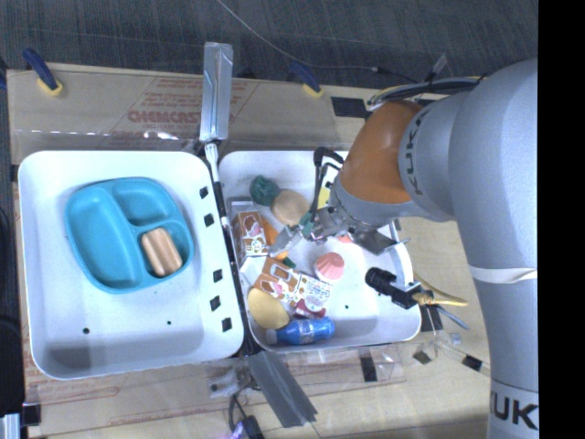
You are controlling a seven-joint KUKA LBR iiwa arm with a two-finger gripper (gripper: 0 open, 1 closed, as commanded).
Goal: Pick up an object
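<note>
Arm [430,163] bent over right bin [388,323], gripper [315,227] lowered among clutter.
Finger opening and any hold cannot be told; wrist hides them.

Dark grey carpet floor [110,16]; wooden bench [110,99] with blue clamps [43,71].

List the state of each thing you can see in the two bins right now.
Blue divided plastic tray: lying flat in the left white bin.
Tan cylindrical bread roll: lying in the tray's lower right compartment.
Blue plastic bottle: on its side in the right white bin.
Pink round toy: resting on the right bin's floor.
End effector: low over the right bin's clutter.
</note>
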